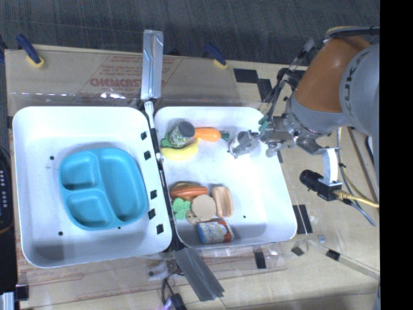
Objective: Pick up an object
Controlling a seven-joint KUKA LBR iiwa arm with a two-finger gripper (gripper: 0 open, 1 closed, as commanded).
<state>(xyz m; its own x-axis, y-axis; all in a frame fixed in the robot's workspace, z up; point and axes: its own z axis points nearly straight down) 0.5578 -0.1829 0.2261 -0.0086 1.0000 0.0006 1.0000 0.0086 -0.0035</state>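
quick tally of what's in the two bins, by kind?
Blue divided tray: 1
Toy food: about 8, including a carrot, a banana, a hot dog and a can; the pile overlaps, so the count is rough
Total: about 9

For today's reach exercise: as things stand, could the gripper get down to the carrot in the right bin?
Probably yes. The gripper hangs just right of the carrot, with bare bin floor between them; only the banana lies close.

The bench (335, 237) is viewed from one fixed camera set above it, angled down at a slant. Both white bins (39, 237) are framed whole, the arm (342, 76) entering at right.
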